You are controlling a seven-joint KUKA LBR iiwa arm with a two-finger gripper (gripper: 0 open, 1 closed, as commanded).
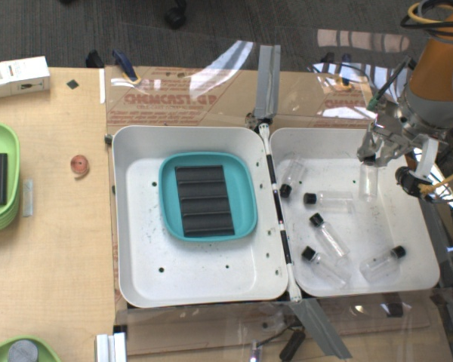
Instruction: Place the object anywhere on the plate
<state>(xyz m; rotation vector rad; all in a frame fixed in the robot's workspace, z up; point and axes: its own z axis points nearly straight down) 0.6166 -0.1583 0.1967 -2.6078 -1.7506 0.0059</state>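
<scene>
Camera view: my gripper [371, 159] is over the right bin [426, 266], far right corner, with a clear vial [370, 181] upright between its fingers. Teal plate [245, 202] sits in the left bin [136, 262], black block [204, 200] on it.

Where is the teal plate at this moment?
In the camera view, the teal plate lies in the left white bin, roughly central, with a dark ridged block on it.
</scene>
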